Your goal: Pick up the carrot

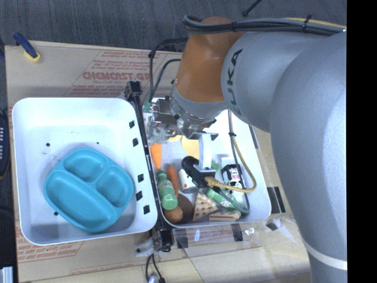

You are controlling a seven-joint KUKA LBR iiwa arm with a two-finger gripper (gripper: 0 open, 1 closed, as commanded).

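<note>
The carrot (pixel 156 154) is a small orange piece lying against the left wall of the right bin (pixel 259 187), near its middle. My gripper (pixel 160 125) hangs low over the bin's far left part, just above and behind the carrot. The grey arm and its orange band cover most of that bin. Nothing shows as held.
Close to the carrot lie a reddish-orange stick (pixel 173 177), a green bottle (pixel 166 191), a brown lump (pixel 177 212) and a tan wedge (pixel 206 205) toward the front. The left bin (pixel 35 117) holds a blue divided plate (pixel 88 188).
</note>
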